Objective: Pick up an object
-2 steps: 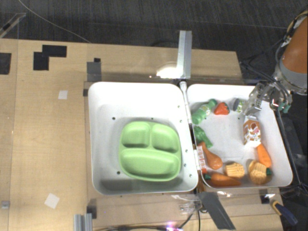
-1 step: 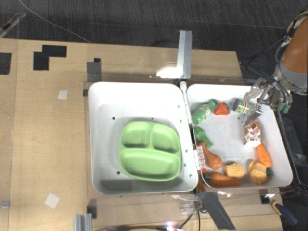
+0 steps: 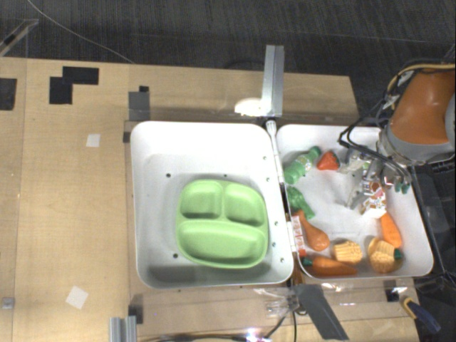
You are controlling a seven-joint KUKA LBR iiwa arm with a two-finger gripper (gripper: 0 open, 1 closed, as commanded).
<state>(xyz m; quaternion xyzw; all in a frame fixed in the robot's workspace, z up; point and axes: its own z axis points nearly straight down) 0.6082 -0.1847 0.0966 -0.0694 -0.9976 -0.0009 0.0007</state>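
Claw (image 3: 363,191) hovers over right bin (image 3: 426,258), grip state impossible to tell. Carrot (image 3: 390,229) just below claw, tomato (image 3: 328,161) to left. Green tray (image 3: 222,223) farther left.

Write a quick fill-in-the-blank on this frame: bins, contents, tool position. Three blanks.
1. The green divided tray lies in the ____ bin of the camera view.
2. The tray has ____ compartments.
3. The tool hangs over the ____ bin, where the toy carrots and corn pieces lie.

Missing words: left; three; right
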